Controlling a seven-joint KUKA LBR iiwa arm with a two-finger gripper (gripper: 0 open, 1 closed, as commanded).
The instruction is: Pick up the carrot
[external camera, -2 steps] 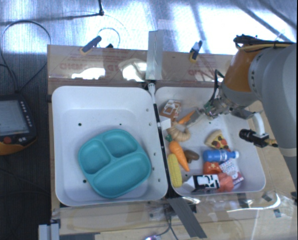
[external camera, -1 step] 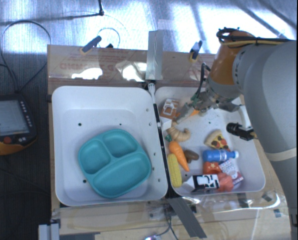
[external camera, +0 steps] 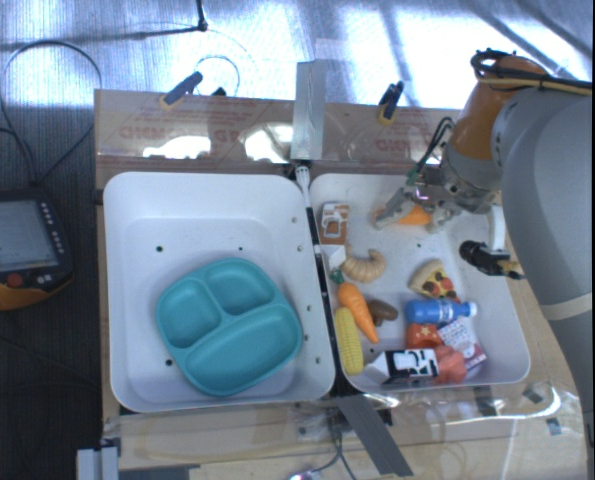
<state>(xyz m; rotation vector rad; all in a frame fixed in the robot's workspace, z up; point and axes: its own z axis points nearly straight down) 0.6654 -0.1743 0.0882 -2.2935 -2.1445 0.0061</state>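
The carrot (external camera: 356, 310) lies in the right bin (external camera: 512, 343), lower centre of the frame, beside the corn cob (external camera: 349, 340); the end effector (external camera: 414, 208) hovers upper right, fingers spread around an orange piece (external camera: 413, 217).

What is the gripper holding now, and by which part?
It cannot be told. The gripper is low in the right bin over a small orange piece. The carrot lies apart, by the corn.

The tool (external camera: 414, 206) hangs over the right bin's (external camera: 512, 353) far end, an orange piece just beneath it. The carrot (external camera: 357, 309) lies below and left of it, beside the corn (external camera: 348, 339).
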